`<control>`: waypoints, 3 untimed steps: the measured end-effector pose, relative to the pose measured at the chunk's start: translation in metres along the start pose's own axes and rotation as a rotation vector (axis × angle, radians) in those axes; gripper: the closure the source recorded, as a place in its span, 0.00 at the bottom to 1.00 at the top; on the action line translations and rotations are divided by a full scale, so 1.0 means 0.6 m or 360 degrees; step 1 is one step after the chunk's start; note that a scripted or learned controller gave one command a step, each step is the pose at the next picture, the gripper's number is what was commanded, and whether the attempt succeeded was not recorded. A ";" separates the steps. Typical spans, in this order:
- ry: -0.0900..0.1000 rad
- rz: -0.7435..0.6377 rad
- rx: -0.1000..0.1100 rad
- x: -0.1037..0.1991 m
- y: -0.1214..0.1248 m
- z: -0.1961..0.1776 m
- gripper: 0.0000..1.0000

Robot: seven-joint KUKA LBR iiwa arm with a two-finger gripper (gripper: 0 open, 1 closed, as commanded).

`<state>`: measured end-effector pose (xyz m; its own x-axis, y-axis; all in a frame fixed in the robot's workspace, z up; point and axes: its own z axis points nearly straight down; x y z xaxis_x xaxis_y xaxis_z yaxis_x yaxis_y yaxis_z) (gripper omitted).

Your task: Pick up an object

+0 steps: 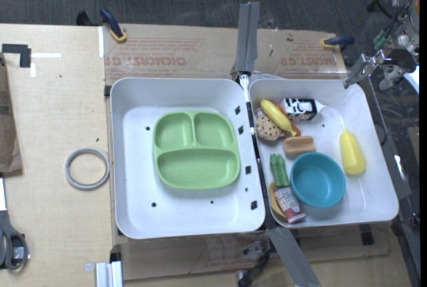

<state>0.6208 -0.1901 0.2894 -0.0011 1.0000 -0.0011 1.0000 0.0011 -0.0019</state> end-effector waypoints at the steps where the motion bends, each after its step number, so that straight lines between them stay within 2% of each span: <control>1: 0.0000 0.0119 0.0001 0.033 0.041 0.168 0.00; 2: 0.0001 -0.0074 0.0001 0.156 -0.034 0.289 0.00; 3: 0.0003 -0.0002 0.0046 0.108 0.053 0.324 0.00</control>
<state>0.6520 -0.1257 0.0947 -0.0024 1.0000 0.0010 0.9995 0.0025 -0.0309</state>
